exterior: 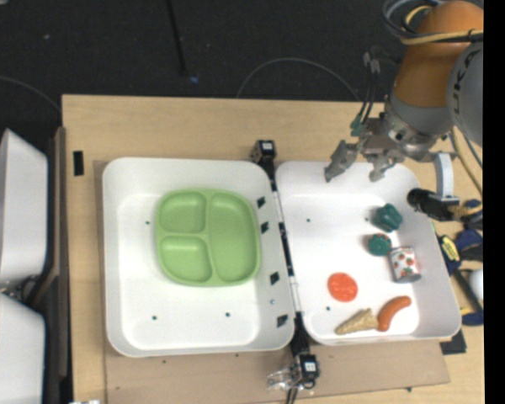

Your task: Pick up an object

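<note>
My gripper [356, 170] hangs over the far edge of the right bin [320, 225], fingers spread open with nothing between them. Below it in that bin lie a teal block [388, 217], a smaller teal round piece [379, 244], a small white box with red print [404, 263], a red-orange disc [342, 286], an orange sausage [394, 310] and a tan cone [355, 321]. All of these sit nearer the camera than the gripper and apart from it.
The left bin [126, 310] holds a green divided plate [208, 236]. Black clips [263, 151] join the two bins along the middle. Cables and tools lie off the bench's right side [459, 242].
</note>
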